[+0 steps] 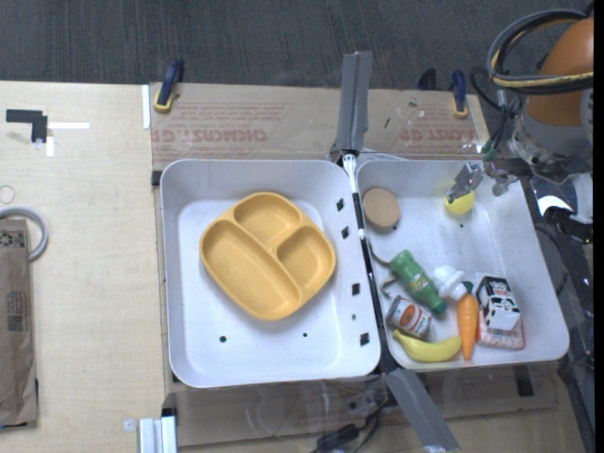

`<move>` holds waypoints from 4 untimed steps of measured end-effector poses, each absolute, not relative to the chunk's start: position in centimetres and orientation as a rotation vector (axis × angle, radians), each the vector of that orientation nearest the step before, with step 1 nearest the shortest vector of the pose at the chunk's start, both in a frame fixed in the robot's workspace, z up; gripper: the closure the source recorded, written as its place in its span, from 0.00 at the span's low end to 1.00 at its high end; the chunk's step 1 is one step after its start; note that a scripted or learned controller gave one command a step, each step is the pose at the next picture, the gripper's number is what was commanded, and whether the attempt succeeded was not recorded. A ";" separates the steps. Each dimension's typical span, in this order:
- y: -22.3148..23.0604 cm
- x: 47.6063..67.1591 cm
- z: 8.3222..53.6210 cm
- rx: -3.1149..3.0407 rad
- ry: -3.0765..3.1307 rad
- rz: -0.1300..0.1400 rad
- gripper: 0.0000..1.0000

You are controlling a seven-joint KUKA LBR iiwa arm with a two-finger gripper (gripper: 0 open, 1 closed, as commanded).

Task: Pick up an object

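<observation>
My gripper (465,185) hangs over the far right corner of the right bin (528,253), just above a small yellow round object (460,205) that lies by the bin's back wall. Whether it touches that object is unclear. Other objects lie in the same bin. A tan round disc (381,208) is at the back left and a green bottle (415,279) in the middle. A small can (410,317), a banana (429,348), an orange carrot (467,320) and a small milk carton (498,311) lie along the front.
The left bin (189,347) holds a yellow divided plate (269,253). A grey divider bar (354,102) stands between the bins at the back. The arm with cables (552,74) occupies the upper right. Cardboard (245,121) lies behind the bins.
</observation>
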State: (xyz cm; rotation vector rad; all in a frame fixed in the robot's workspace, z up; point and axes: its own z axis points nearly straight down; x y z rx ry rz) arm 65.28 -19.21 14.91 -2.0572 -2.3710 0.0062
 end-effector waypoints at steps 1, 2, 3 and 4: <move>-21.0 61.9 8.9 -2.339 -2.077 -0.013 0.00; -20.3 65.9 8.8 -2.207 -2.231 0.004 0.00; -20.4 65.9 9.5 -2.206 -2.232 0.009 1.00; -17.4 66.0 19.6 -2.185 -2.261 0.000 1.00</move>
